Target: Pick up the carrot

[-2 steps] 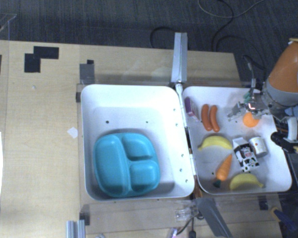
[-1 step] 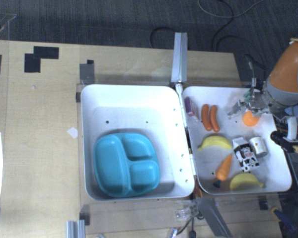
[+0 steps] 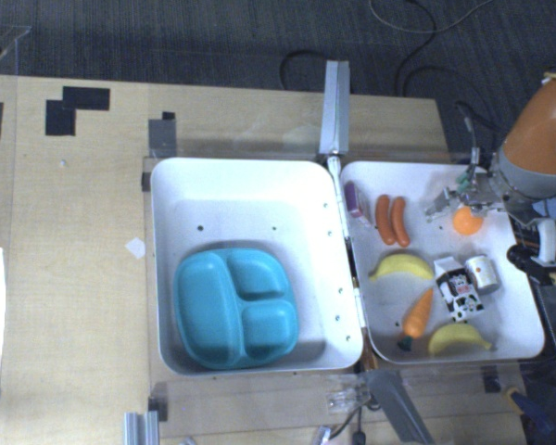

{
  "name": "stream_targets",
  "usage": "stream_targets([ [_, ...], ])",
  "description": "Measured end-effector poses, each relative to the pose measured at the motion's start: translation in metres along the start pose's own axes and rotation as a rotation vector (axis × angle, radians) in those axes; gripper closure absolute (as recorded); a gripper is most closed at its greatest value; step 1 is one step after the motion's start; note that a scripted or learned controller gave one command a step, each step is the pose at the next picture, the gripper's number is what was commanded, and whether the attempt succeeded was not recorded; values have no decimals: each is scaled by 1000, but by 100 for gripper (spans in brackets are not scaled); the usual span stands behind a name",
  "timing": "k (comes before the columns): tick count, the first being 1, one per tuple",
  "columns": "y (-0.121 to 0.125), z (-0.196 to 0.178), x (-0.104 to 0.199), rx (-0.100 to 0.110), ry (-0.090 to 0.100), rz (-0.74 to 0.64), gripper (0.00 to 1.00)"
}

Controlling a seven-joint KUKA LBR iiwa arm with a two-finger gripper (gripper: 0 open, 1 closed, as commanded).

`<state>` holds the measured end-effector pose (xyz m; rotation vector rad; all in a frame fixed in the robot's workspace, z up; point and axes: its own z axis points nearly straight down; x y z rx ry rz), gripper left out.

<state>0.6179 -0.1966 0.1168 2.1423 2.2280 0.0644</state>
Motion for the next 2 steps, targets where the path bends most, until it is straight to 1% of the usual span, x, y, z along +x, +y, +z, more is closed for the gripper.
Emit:
stream_targets([
  [1, 2, 0, -1, -2, -4, -24, 0],
  [2, -37, 26, -5, 53, 6, 6, 0],
])
